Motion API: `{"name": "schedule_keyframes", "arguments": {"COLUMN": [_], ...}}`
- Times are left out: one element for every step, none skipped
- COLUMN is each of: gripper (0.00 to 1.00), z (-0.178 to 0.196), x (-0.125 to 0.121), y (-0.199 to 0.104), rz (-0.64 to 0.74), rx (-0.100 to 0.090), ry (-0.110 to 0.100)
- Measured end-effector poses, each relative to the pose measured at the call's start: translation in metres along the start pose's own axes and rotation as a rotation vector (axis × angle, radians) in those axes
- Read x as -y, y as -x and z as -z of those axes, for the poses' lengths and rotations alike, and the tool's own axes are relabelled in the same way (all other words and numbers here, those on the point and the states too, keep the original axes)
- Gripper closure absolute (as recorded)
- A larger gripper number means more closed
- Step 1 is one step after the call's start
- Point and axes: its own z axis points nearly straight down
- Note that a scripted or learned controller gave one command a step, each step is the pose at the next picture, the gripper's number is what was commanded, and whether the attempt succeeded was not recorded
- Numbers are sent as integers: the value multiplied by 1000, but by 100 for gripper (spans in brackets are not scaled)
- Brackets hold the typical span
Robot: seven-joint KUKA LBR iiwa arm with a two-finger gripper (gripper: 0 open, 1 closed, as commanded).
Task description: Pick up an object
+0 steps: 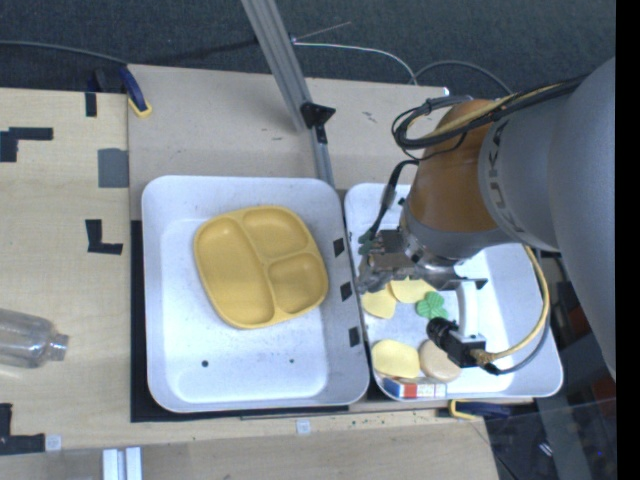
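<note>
My gripper hangs low over the left part of the right bin, under the grey arm with its orange band. Just below it lie pale yellow pieces and a small green item. Further toward the front sit a yellow round piece and a tan one. A red and blue item lies along the front wall. The arm's wrist hides the fingertips, and I see nothing between them.
The left bin holds a yellow divided plate. A metal pole slants in from the back. A clear plastic bottle lies on the bench at far left. Cables loop over the arm.
</note>
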Motion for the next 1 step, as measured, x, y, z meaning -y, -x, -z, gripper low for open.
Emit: {"name": "schedule_keyframes", "arguments": {"gripper": [100], "z": [0], "x": [-11], "y": [-21], "rz": [6], "rx": [-2], "ry": [1]}}
